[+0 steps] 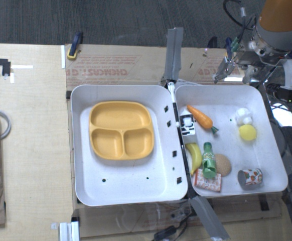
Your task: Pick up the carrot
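One carrot (201, 117) nr right bin's (266, 109) left wall, open floor beside; pincer (235, 72) above rim, spread wide.

Orange carrot (201, 117) with green stem end, lying slantwise, upper left of the right bin (271, 134), tip toward the divider

Two bins sit side by side in the lower middle of the frame. The left bin (81, 149) holds a divided tray (121, 130) in its upper half. In the right bin (266, 109), the carrot (200, 117) lies at upper left, a ball (247, 132) at right. Along the bottom of that bin stand a banana (195, 157), a bottle (208, 160) just right of it, a packet (207, 182) below them, and a can (250, 178) at lower right. The gripper (235, 70) hangs above the right bin's upper edge.
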`<act>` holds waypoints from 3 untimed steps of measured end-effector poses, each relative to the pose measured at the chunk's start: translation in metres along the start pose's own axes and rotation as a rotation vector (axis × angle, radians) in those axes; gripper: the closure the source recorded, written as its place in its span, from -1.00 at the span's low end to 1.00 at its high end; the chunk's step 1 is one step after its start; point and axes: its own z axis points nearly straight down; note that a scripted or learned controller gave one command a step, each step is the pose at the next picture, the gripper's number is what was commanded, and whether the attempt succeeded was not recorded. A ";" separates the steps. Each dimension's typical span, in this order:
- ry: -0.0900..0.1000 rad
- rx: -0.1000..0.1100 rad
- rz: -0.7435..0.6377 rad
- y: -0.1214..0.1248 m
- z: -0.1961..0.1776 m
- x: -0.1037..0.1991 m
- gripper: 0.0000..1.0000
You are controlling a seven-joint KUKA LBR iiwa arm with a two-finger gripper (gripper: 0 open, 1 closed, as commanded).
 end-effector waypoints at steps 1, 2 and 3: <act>0.001 -0.001 -0.121 -0.062 0.083 -0.028 -1.00; 0.000 -0.003 -0.382 -0.031 0.120 -0.008 -1.00; -0.005 -0.002 -0.516 -0.017 0.193 -0.010 -1.00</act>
